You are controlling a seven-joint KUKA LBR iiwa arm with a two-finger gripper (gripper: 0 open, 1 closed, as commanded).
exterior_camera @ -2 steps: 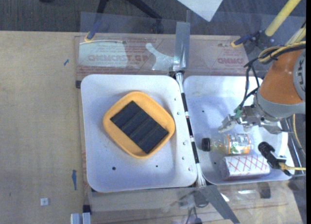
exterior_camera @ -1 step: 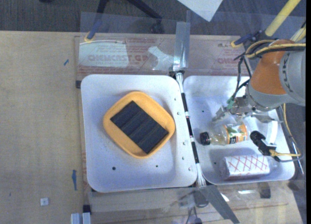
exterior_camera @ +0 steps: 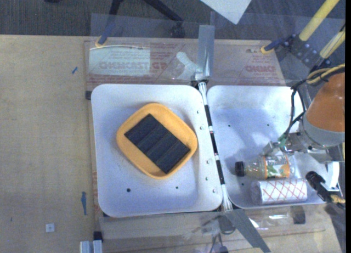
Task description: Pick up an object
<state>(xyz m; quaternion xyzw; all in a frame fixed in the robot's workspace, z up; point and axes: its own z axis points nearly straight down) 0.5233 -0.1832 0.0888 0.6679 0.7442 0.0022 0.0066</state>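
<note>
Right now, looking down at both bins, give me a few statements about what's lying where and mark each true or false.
1. The yellow tray with the dark ridged insert lies in the left bin. True.
2. The small bottle stands upright. False: it lies on its side in the right bin.
3. The white roll with red crosshatch lies beside the bottle. True.
4. Both bins hold a yellow tray. False: just the left.

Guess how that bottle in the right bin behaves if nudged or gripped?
The bottle lies on its side, so it probably rolls when nudged. It looks like clear plastic, likely light and slippery. The patterned cylinder beside it may block rolling that way.
</note>
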